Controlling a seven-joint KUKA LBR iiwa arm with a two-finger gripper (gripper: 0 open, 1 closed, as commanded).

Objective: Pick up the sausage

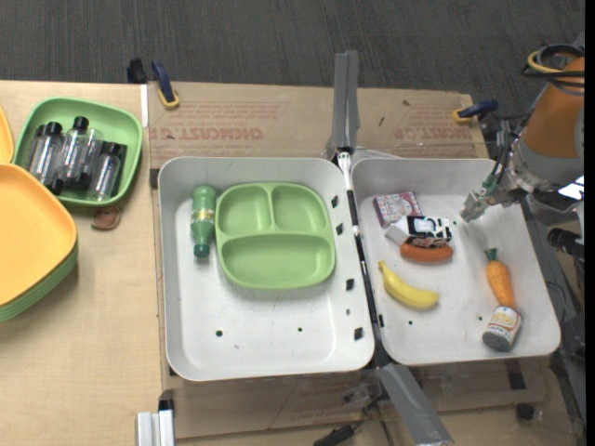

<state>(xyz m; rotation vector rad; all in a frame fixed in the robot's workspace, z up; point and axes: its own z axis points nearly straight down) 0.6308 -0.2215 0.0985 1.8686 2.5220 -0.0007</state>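
The sausage (427, 253), a short red-orange link, lies in the middle of the right bin (539, 337). A small black and white object (420, 227) rests against its upper side. My gripper (477, 204) hangs over the bin's upper right part, up and to the right of the sausage and apart from it. Nothing shows in its grasp. The arm's orange band (558, 119) rises behind it at the right edge.
In the right bin also lie a pink packet (397, 206), a banana (407, 286), a carrot (499, 279) and a small can (501, 329). The left bin (186, 342) holds a green divided plate (275, 234) and a green bottle (202, 219). A green tray of vials (79, 151) and orange plates (33, 244) sit far left.
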